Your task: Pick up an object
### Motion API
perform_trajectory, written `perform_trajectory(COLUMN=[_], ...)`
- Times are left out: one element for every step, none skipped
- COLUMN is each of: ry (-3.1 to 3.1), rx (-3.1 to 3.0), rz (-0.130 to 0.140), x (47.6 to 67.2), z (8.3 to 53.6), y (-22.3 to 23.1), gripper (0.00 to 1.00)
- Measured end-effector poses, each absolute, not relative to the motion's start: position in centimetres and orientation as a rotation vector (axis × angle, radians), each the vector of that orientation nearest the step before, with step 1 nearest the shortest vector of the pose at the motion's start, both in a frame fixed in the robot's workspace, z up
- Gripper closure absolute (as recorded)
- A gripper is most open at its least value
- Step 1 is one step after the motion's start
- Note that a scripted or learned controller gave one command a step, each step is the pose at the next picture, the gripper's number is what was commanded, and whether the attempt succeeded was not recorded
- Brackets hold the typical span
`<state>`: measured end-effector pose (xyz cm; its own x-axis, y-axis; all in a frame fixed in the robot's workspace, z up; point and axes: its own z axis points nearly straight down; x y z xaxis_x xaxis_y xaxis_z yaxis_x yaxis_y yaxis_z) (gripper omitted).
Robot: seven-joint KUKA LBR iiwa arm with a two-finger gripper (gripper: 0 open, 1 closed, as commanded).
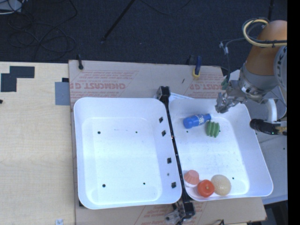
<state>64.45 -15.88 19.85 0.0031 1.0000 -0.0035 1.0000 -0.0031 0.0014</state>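
Two shallow white bins sit side by side on a cardboard sheet (117,81) on the worktop (33,144). The left bin (82,121) has only small dark holes in its floor. The right bin (255,165) holds five things: a blue bottle (196,121) lying on its side near the far end, a ribbed green piece (213,129) just beside it on the right, and at the near edge a pink shell-like piece (191,176), a red tomato-like ball (205,188) touching it, and a pale yellowish ball (221,184) touching the red one. A black divider strip (169,144) runs between the bins.

The claw (224,104) hangs over the right bin's far right corner, near the blue bottle but apart from it, with nothing visibly in its grip; how wide it stands cannot be made out. A blue-and-yellow clamp (197,67) grips the cardboard's far edge.
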Motion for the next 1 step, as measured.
perform_trajectory(ry=[2.222], rx=[2.222], rz=[-0.003], x=[64.34], z=[19.82], y=[-15.52], gripper=[0.00])
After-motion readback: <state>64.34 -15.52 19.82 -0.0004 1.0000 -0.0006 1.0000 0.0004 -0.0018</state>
